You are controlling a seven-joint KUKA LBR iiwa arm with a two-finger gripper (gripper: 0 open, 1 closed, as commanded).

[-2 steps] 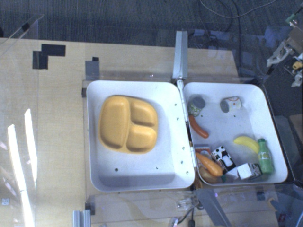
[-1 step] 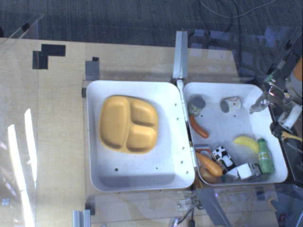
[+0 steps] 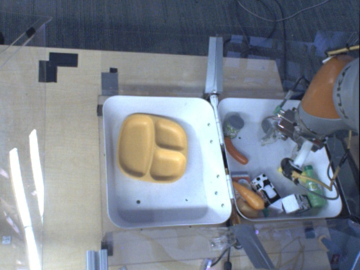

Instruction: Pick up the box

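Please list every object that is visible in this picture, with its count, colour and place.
tray: one, yellow, three compartments, in left bin
left bin: one, white
right bin: one, white
round object: one, grey, right bin, upper left
sausage: one, red-orange, right bin, left side
carrot: one, orange, lower left corner
box: one, black and white, beside carrot
small items: several, green and white, lower right corner, unclear
arm: one, grey and orange, from right
tool: one, metallic, above right bin

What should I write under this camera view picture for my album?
Robot arm reaching over a toy-filled right bin, beside a yellow divided tray in the left bin.
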